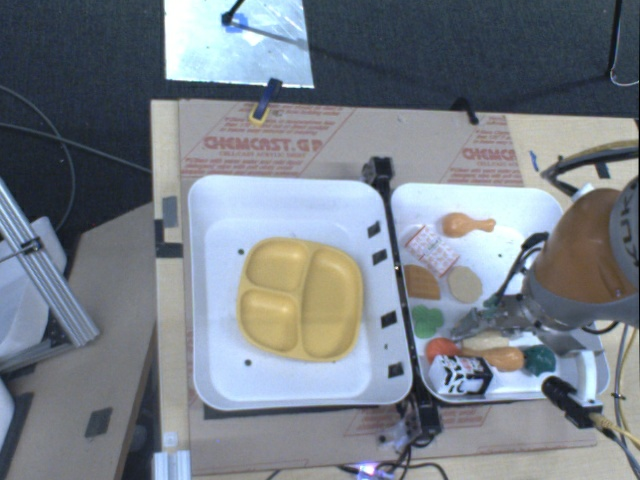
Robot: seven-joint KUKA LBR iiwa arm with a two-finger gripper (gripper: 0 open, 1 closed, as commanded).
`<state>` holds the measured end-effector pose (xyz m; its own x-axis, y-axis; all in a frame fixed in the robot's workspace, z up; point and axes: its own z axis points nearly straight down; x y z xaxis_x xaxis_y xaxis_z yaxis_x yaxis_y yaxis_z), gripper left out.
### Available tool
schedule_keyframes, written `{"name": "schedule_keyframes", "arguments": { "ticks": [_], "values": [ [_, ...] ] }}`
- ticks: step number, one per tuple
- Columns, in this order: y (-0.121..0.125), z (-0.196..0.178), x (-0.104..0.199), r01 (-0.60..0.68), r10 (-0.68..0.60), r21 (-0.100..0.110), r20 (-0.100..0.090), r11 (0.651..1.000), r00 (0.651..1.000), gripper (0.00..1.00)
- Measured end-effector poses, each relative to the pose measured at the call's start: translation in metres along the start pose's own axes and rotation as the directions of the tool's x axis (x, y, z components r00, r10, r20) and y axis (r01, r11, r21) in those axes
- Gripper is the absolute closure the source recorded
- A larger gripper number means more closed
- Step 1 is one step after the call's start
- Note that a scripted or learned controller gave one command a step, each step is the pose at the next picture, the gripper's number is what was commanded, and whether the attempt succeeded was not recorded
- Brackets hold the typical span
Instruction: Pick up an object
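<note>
rounded orange band above a grey wrist, dark cable looping alongside; claw seemingly metallic grey.

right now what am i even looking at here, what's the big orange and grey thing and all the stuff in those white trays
You are looking down at a slant from one fixed camera above a bench. The big grey and orange thing is a robot arm reaching in from the right. At its end is a metal claw, low over the right bin. I cannot tell whether it grips anything.

The right bin holds small toy foods: an orange drumstick, a red and white packet, a brown slice, a beige round, a green piece, a bread roll and a black and white carton.

The left bin holds a yellow divided plate.
</note>
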<state>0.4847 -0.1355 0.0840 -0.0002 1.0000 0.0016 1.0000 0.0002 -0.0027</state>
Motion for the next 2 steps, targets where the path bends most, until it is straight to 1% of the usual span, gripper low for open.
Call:
{"name": "schedule_keyframes", "arguments": {
  "ticks": [1,2],
  "values": [
    [0.015,-0.019,-0.012,0.0,0.0,-0.006,0.003,1.0,1.0,0.0],
    [0.002,-0.024,0.019,0.005,-0.005,-0.002,0.0,1.0,1.0,0.0]
  ]
}}
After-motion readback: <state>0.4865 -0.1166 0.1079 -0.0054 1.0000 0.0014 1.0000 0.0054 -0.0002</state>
